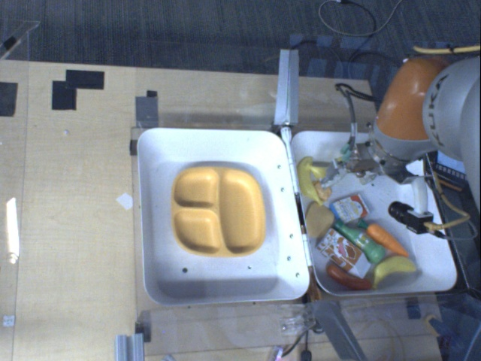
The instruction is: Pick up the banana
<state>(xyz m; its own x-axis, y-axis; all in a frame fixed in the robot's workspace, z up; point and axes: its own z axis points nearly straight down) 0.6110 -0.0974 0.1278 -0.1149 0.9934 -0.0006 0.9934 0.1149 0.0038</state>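
Reaching in from the right, arm hangs over the right bin, gripper low near the bin's back-left part. Can't tell gripper state, too cluttered. Banana lies in the right bin by its left wall, just left of the gripper, contact unclear. Same bin in front: carton, green bottle, carrot, red-brown box, all crowded together. Left bin holds a yellow divided tray at its middle.

A divided tray lies in the left bin; the banana lies in the right bin.
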